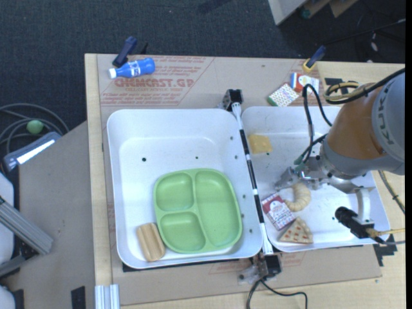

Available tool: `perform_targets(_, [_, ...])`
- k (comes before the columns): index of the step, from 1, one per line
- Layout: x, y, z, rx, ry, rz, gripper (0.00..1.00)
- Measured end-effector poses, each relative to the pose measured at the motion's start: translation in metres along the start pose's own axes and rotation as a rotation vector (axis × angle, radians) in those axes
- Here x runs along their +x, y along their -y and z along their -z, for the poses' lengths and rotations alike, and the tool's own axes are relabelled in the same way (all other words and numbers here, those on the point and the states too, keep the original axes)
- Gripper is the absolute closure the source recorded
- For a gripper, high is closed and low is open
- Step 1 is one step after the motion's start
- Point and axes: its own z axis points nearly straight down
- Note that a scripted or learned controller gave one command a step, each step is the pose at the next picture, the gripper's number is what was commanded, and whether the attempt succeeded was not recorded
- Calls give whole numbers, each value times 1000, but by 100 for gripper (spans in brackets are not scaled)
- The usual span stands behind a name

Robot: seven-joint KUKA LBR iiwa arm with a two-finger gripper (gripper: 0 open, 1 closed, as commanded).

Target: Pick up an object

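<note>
Claw (pixel 297 180) low in the right bin (pixel 283 124), fingers' state can't tell. Curved croissant-like pastry (pixel 299 198) lies just near of it, touching or almost, long axis roughly near-far. Waffle wedge (pixel 295 233) nearer still; red-white packet (pixel 277 210) to pastry's left.

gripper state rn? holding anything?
Gripper: low in the right bin, right at the croissant. Cannot tell whether it is open or closed, and no grasp can be confirmed.
</note>
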Motion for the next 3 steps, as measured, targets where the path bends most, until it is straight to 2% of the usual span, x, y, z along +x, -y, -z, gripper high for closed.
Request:
perform_targets(1, [-54, -20, 58, -2, 2, -1, 0])
perform_targets(2, [9, -7, 0, 2, -1, 1, 0])
perform_targets(3, [8, -8, 10, -1, 0, 0, 100])
